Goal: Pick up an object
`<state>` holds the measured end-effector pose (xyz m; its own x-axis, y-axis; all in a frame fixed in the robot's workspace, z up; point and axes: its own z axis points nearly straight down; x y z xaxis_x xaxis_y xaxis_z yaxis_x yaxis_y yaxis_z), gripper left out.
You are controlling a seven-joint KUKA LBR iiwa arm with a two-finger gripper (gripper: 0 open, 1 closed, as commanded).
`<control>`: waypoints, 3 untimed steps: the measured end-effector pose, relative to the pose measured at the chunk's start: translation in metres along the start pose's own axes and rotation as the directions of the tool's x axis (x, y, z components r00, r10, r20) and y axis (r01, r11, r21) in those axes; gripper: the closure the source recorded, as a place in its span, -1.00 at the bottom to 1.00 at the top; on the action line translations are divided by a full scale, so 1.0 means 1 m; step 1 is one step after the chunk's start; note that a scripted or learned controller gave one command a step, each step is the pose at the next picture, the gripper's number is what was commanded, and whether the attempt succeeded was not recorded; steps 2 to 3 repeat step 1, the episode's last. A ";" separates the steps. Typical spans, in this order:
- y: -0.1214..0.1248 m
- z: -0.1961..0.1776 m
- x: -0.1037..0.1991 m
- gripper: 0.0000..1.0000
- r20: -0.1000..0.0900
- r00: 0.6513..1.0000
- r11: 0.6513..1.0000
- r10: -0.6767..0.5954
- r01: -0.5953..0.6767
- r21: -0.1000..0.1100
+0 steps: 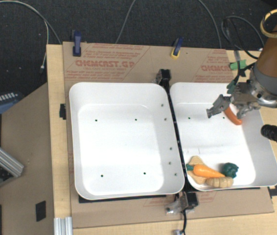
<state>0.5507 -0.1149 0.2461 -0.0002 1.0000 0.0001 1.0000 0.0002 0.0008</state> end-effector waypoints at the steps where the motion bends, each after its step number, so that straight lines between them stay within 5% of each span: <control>1: -0.010 0.050 -0.056 -1.00 0.000 1.000 1.000 0.005 -0.005 0.004; 3: -0.010 0.050 -0.056 -1.00 0.000 1.000 1.000 0.005 -0.005 0.004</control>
